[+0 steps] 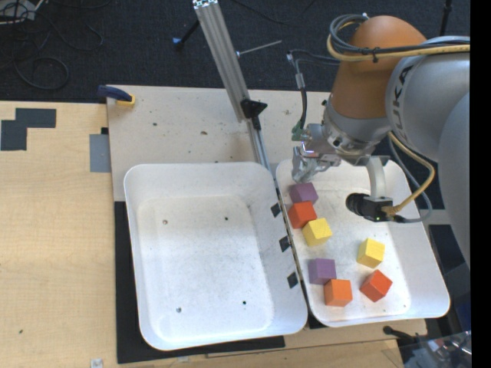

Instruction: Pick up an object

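Several small blocks lie in the right bin [418,297]. A purple block [304,192] sits at the bin's upper left, touching a red-orange block [301,213] and a yellow block [317,230] just below it. Lower down are a second purple block [321,270], an orange block [337,292], a red block [376,285] and another yellow block [370,252]. My gripper [307,162] hangs just above the upper purple block, at the bin's far left corner. Nothing shows between its fingers.
The left bin [153,205] lies beside the right one, with black clips along the shared edge. A slanted aluminium post [230,67] rises behind the bins. A black cable fitting [368,205] hangs over the right bin. The grey arm fills the upper right.
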